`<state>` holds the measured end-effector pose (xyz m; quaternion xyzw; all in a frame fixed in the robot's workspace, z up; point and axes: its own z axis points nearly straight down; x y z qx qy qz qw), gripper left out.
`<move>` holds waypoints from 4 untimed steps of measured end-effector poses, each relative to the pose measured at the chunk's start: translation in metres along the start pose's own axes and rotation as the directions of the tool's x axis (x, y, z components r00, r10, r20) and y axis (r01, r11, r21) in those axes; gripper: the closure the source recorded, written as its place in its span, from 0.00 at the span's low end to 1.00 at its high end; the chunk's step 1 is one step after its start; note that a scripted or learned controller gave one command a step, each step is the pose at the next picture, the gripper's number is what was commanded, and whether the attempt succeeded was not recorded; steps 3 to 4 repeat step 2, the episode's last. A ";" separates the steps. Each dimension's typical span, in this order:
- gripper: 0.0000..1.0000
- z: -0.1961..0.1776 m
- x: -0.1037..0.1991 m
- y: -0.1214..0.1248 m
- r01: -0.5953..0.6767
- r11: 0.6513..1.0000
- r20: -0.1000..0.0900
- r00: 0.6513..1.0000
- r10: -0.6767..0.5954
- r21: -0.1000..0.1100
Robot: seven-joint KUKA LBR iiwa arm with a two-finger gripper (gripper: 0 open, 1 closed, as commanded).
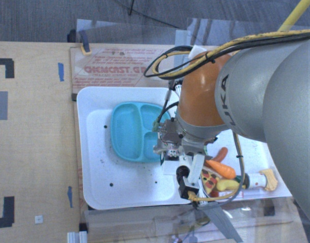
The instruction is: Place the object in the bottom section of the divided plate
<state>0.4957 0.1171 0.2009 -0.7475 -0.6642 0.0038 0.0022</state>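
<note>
My gripper (167, 153) hangs low over the near-right edge of the turquoise divided plate (132, 131), its dark metal body crowding the plate's rim; whether it is apart, together or clamped on anything I cannot tell, for my own wrist blocks the sight of it. The plate lies flat in the left white bin (94, 151), and the sections of it that can be seen are bare. Above the gripper, my orange wrist band (200, 97) and grey arm (276, 95) sweep in from the right, with black and yellow cables (195, 59) looped over them.

In the right white bin (261, 156), partly hidden beneath my arm, the toy food sits in a loose cluster: an orange carrot (221, 168), a small red piece (221, 153) just behind it, a yellow banana-shaped piece (226, 185), a slice of pizza (210, 178) touching the carrot, and a pale cream piece (268, 178) at the far right end. Which of these is the object for the plate I cannot tell; all of them lie well apart from the plate, in the other bin. A printed cardboard sheet (119, 67) rests on the wooden bench (33, 135) behind the bins.
</note>
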 end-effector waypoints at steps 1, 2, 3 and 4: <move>1.00 -0.034 0.087 0.051 0.017 1.000 0.001 1.000 -0.017 -0.005; 0.00 -0.034 0.087 0.050 0.017 1.000 0.001 1.000 -0.017 -0.004; 0.00 -0.034 0.087 0.050 0.017 1.000 0.001 1.000 -0.017 -0.004; 0.00 -0.034 0.087 0.050 0.017 1.000 0.001 1.000 -0.017 -0.004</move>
